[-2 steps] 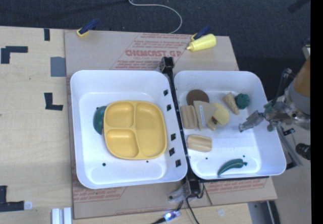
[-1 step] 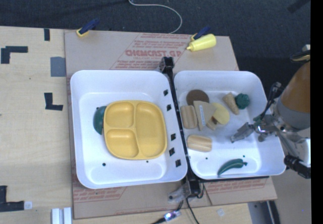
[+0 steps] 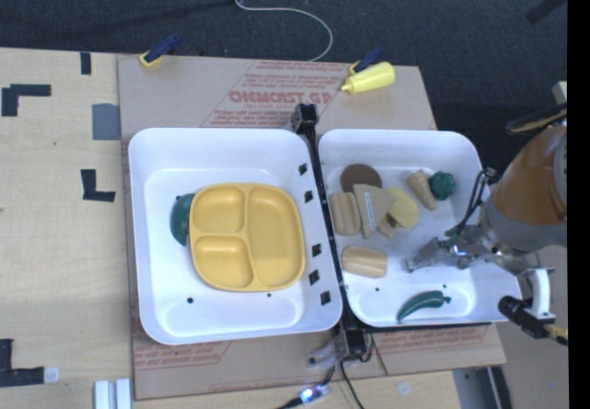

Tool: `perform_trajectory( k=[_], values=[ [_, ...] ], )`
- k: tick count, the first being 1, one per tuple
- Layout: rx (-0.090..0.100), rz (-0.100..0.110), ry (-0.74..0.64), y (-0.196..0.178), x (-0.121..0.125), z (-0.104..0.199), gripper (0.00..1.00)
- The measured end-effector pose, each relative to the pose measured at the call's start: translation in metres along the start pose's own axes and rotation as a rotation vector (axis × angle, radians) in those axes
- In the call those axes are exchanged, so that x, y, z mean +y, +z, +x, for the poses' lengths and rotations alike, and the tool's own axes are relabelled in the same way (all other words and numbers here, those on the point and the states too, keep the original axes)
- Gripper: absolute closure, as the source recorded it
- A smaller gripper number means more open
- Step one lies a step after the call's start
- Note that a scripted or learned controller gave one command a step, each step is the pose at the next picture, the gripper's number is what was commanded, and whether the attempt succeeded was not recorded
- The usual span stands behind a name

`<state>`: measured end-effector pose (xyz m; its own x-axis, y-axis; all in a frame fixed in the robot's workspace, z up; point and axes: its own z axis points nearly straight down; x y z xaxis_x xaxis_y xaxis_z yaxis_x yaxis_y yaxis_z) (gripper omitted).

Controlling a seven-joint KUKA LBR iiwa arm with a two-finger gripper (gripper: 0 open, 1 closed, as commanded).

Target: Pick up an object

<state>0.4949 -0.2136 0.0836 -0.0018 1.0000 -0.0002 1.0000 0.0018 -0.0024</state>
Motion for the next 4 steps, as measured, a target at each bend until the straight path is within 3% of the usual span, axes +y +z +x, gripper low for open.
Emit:
perform_trajectory(
  k=[1,3,4],
  values=[
    [-0.002,-0.002,0.000,-0.013,0.001,-0.001,1.00],
    [-0.002,-0.007,0.000,-0.118,0.002,0.000,1.00],
    [0.000,-0.003,0.000,-0.142,0.003,0.000,1.00]
  ],
)
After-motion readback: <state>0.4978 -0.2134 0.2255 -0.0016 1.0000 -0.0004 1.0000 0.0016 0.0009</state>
